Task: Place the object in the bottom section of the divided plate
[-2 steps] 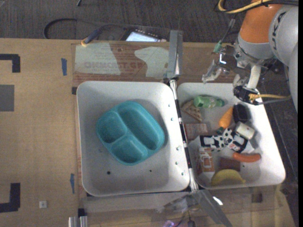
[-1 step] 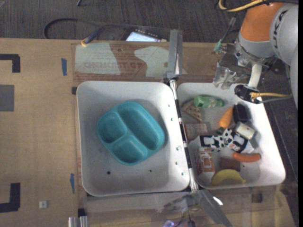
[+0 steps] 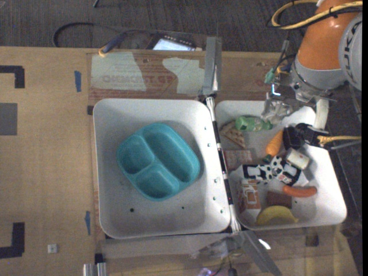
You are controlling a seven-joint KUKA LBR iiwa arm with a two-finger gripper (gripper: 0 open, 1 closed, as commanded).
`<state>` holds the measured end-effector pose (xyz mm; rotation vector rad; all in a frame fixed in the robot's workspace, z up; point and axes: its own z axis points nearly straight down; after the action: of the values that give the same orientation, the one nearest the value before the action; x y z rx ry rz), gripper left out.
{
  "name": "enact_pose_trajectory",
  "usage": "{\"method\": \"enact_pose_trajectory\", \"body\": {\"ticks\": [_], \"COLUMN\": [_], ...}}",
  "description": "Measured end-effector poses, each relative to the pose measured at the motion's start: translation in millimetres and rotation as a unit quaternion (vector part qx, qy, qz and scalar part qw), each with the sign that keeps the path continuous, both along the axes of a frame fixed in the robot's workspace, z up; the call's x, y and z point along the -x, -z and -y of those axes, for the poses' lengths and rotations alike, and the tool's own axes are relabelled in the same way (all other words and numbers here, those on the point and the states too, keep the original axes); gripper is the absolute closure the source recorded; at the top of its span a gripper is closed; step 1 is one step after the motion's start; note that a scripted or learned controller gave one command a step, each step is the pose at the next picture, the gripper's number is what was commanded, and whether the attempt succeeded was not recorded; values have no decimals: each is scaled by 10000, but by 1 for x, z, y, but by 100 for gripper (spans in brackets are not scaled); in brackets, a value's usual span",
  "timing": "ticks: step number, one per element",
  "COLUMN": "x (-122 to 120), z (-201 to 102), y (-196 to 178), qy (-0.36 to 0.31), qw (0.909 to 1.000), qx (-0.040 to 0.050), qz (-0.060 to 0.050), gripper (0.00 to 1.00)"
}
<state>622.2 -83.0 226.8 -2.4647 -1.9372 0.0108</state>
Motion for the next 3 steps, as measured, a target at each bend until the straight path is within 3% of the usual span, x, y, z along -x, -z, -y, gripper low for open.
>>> {"method": "enact_pose_trajectory", "body": {"ticks": [2,3], "x": [99,94], "z": [-80,-146], "y": [47,46], "qy": [-541,-50], "qw": [9985,10000], "qx": [-3,12], "qz": [-7,9], "gripper": [100,100]}}
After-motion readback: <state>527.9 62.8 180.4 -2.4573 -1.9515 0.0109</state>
